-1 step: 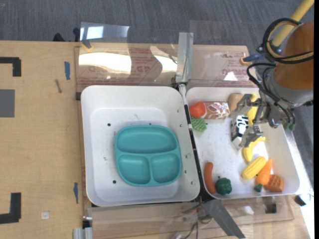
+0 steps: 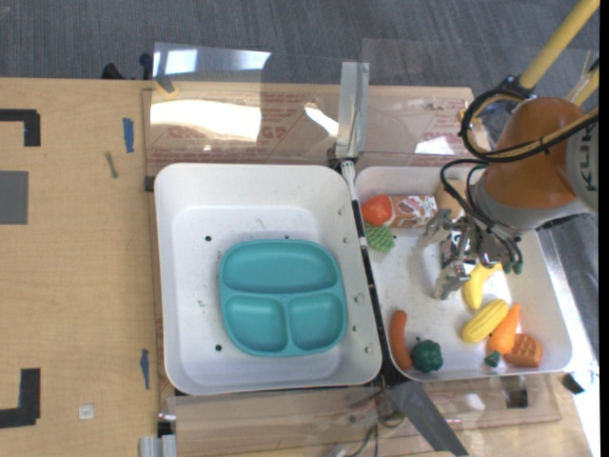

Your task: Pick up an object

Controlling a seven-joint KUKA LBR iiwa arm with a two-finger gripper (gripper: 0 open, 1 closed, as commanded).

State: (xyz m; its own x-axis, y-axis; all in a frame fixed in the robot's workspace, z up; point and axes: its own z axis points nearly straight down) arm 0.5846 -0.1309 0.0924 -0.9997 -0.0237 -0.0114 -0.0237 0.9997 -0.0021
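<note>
Yellow toy banana (image 2: 475, 288) clamped between the fingers of the grey arm's pincer (image 2: 463, 276), over the right bin (image 2: 557, 284). Nearby in that bin lie a corn cob (image 2: 484, 320), carrot (image 2: 504, 330), sausage (image 2: 398, 338) and tomato (image 2: 377, 208); a teal divided plate (image 2: 282, 295) sits in the left bin (image 2: 181, 255).

Floor (image 2: 285, 8): grey carpet-like surface along the top of the view. Bench top (image 2: 71, 255): tan board bearing black corner marks (image 2: 24, 127) and 2 short blue tape strips (image 2: 128, 134). Clear plastic panels (image 2: 238, 122) behind the bins catch bright glare.
</note>
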